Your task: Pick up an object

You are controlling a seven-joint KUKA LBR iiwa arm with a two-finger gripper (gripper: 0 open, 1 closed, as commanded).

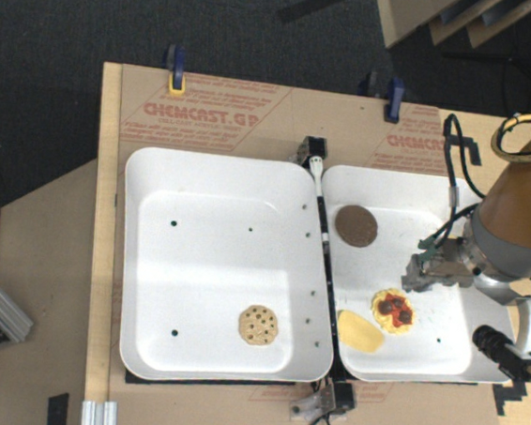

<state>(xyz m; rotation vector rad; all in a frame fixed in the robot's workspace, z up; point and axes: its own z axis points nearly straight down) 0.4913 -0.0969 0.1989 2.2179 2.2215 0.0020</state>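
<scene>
Bring the gripper (416, 276) straight down over the small pizza (394, 310) and centre it before closing, since the yellow slice (360, 332) lies touching its lower-left side. The pizza sits near the right bin's (381, 193) front edge, just below the fingers; whether they are parted, I cannot tell.

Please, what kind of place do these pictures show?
Probably a robotics lab test bench, not a kitchen. Two white bins sit on a clamped board, toy food such as a cookie lies inside, and the arm's end effector hangs over the right bin.
</scene>
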